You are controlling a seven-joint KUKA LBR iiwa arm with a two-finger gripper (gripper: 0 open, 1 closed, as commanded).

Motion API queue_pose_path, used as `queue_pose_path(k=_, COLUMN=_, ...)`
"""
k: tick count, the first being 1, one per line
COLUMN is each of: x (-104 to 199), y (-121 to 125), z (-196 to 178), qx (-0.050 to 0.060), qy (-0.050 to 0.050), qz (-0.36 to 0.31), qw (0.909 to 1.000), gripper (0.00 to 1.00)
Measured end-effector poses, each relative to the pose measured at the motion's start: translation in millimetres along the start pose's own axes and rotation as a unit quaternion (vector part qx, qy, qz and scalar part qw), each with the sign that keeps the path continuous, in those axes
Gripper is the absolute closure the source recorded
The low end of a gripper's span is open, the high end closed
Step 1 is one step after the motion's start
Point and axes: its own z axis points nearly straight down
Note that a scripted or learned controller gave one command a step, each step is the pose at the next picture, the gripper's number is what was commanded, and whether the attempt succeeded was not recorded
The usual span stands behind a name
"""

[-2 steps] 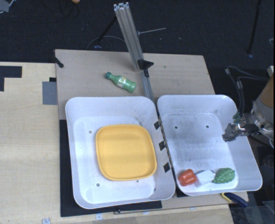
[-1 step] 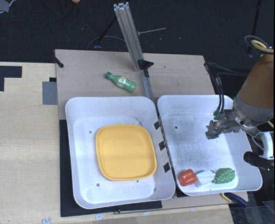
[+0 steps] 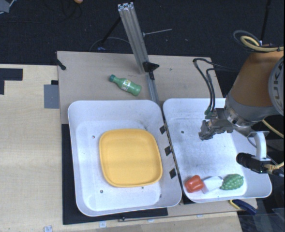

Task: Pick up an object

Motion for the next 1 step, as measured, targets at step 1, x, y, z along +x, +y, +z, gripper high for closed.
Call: queue_pose_path(k=1, x=61.6, y=6.0, z=2.1, qx=0.001, qy=0.000, qz=0.000, qw=1.0000, gripper=1.00)
